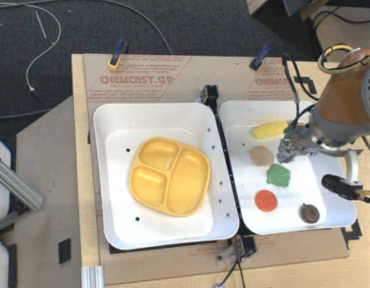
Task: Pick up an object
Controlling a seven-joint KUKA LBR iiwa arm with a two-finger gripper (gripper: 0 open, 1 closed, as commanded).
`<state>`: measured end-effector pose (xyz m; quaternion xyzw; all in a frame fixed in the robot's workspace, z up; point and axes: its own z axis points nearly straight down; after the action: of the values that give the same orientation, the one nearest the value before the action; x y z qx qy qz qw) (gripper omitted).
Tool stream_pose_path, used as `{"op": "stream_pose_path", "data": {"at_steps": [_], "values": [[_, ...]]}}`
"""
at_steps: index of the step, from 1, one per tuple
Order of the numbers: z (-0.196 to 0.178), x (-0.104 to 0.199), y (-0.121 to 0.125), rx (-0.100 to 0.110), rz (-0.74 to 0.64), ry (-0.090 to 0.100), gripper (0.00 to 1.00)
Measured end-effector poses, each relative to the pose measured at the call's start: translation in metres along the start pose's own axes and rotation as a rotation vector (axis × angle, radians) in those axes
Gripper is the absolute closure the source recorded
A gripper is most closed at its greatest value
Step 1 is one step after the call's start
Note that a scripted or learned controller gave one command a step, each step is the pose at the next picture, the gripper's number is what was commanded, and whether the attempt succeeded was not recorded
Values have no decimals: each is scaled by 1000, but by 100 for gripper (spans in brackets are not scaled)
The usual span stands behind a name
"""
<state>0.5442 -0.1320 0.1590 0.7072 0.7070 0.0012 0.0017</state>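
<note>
Brown nut-like piece and red round piece lying nearest in the right bin. Farther in, green object just below the gripper, with a tan oval to its left; cannot tell how the gripper is set. Beyond, yellow corn cob. Yellow divided plate in the left bin

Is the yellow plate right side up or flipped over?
Right side up. The yellow plate in the left bin shows its three hollow sections facing up.
</note>
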Motion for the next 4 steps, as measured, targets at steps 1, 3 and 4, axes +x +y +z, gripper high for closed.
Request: {"op": "stream_pose_path", "data": {"at_steps": [1, 3, 4], "values": [[-57, 10, 2, -1, -3, 0, 100], [-107, 60, -10, 8, -4, 3, 100], [-100, 106, -25, 8, -3, 3, 100]]}}
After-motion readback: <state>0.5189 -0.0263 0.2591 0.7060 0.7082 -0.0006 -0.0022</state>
